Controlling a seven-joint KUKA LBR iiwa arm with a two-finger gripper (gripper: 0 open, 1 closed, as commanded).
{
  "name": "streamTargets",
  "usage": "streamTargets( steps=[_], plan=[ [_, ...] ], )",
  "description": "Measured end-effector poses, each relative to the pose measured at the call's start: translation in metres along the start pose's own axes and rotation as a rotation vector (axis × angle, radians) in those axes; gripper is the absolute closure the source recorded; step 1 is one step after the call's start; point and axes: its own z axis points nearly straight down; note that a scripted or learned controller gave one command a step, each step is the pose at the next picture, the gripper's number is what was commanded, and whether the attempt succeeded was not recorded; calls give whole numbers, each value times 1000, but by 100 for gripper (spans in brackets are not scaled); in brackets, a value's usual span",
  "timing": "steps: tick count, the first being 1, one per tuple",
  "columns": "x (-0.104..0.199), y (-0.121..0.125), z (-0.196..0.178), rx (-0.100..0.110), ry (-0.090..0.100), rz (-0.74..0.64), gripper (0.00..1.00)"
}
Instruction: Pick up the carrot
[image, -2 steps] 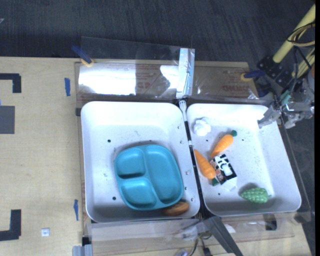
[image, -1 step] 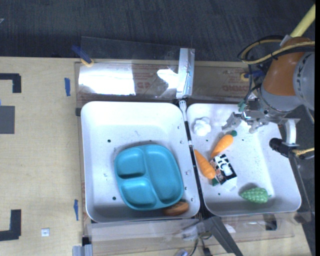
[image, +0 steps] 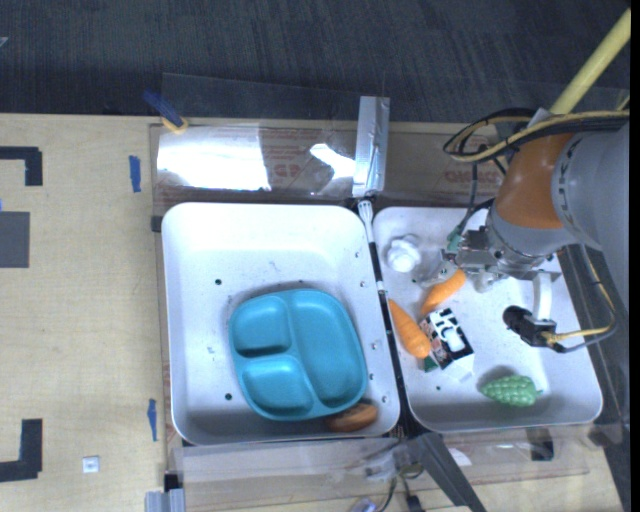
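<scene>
Well, from my screen the pale wooden desk (image: 80, 300) on the left carries nothing but black and blue tape marks, which I take for placement guides. Next comes the shallow white left bin (image: 190, 250). A blue three-compartment plastic plate (image: 297, 352) lies flat in its middle. A small brown sausage-shaped thing (image: 352, 417) sits wedged between the plate's rim and the bin's front wall; it probably rolled there. Behind that bin a clear plastic sheet (image: 215, 160) bears faint reddish print that I cannot read.

Across the divider is the shallow white right bin (image: 570, 400). The long orange tapered carrot (image: 408, 328) lies slantwise just beside its left wall, with the lower end close against a small black-and-white packet (image: 446, 335). The packet's white marks are too small to read. That wall leaves little room on one side, so I judge a grasp there awkward. Toward the back sits a small white round object (image: 403, 254).

A second, shorter orange tapered piece (image: 443, 290) pokes out from under the end effector (image: 470, 262), which hangs over the back of this bin; it may be a carrot too. From this angle I cannot tell how far the end effector is open, nor whether it has hold of anything. Farthest right, a green bumpy lump (image: 510, 390) rests near the front wall, well apart.
</scene>
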Motion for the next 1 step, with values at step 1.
streamTargets(
  steps=[1],
  plan=[
    [0, 1, -10, -4, -1, 0, 100]
  ],
)
